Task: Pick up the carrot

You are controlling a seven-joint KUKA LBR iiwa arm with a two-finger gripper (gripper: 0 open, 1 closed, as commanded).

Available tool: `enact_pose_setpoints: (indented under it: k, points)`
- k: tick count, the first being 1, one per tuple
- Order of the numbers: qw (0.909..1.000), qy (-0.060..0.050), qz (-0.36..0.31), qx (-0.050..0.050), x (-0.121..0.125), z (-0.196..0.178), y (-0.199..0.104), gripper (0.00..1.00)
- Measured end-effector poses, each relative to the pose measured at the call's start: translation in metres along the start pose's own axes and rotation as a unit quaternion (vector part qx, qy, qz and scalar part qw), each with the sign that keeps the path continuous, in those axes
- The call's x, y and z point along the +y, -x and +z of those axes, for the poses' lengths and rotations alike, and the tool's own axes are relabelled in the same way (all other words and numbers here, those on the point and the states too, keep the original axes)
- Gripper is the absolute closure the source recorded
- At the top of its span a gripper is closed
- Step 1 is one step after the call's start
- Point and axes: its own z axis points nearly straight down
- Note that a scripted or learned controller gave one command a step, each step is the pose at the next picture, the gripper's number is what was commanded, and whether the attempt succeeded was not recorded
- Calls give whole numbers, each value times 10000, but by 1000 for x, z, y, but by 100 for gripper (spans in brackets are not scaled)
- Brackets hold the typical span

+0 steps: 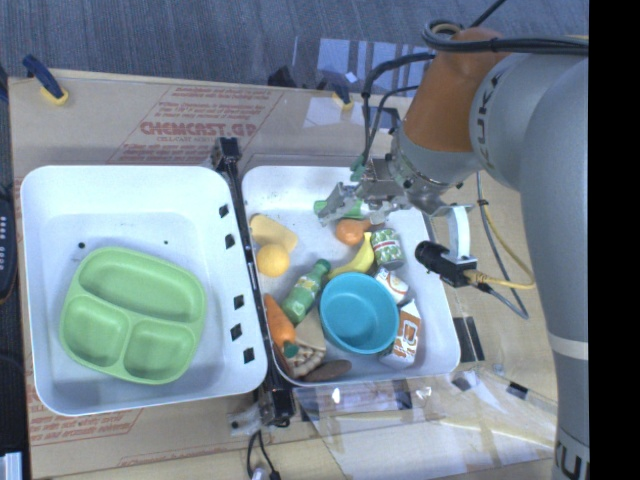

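The carrot is a short orange root. It lies along the left wall of the right bin, near the front, just left of a green bottle. My gripper hangs over the back middle of that bin, well behind and to the right of the carrot. It sits right above a small round orange fruit and next to a green item. Nothing can be seen held in it.
Crowding the right bin are a lemon, a pale yellow piece, a banana, a can, a blue bowl, a juice carton and brown items. The left bin holds a green divided plate.
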Motion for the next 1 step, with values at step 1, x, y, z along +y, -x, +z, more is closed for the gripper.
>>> enact_pose_setpoints:
  k: [1]
  points:
    - [10000, 21, -85, -17, -21, 106, -20, 0]
